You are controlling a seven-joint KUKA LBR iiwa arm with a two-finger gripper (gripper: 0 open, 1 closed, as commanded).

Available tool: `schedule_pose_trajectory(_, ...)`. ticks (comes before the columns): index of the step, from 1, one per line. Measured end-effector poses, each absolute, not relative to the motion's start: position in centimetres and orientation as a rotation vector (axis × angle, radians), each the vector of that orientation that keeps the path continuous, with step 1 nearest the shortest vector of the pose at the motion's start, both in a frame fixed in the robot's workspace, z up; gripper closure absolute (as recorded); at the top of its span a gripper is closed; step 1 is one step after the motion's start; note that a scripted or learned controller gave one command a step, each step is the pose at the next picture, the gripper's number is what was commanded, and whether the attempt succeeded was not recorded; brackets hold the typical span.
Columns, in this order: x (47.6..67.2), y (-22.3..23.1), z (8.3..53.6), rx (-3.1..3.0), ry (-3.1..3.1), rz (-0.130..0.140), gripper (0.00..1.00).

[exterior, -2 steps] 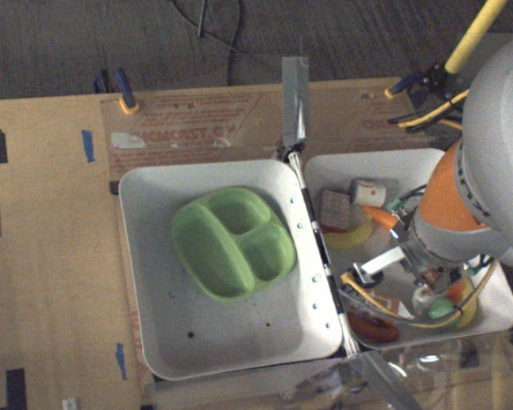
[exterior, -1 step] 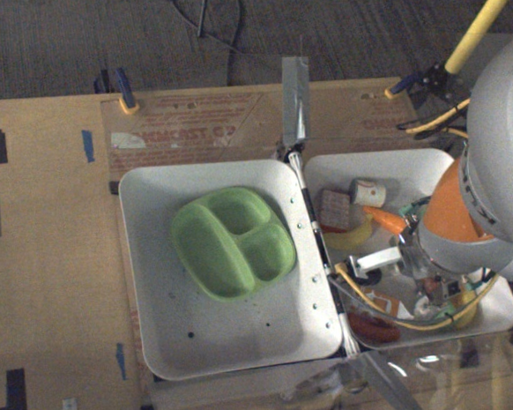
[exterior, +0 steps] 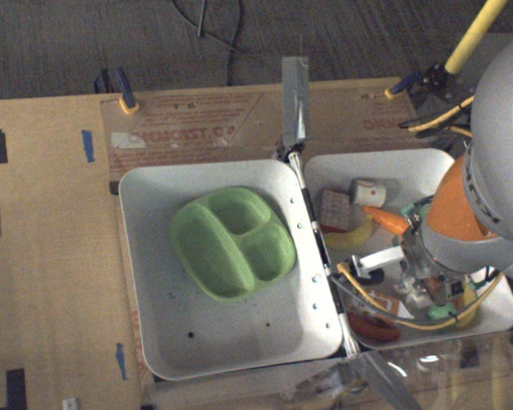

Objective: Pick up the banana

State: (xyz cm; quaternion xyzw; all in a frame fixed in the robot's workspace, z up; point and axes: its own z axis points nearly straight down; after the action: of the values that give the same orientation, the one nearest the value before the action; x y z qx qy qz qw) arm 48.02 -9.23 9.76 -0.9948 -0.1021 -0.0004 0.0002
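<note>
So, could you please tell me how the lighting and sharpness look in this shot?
In the camera view, light is even and soft on the left bin and green plate; the arm looms large and slightly blurred over the right bin, shading the banana.

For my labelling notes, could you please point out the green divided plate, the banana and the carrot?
Green divided plate (exterior: 233, 242), camera view: its central ridge.
Banana (exterior: 358, 235), camera view: the visible yellow part.
Carrot (exterior: 389, 220), camera view: its orange middle.
</note>
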Motion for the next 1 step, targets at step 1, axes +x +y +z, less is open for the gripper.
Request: schedule_pose_trajectory(1, 48.69, 0.27, 18.38, -3.123, -0.324, 0.006, 1.00)
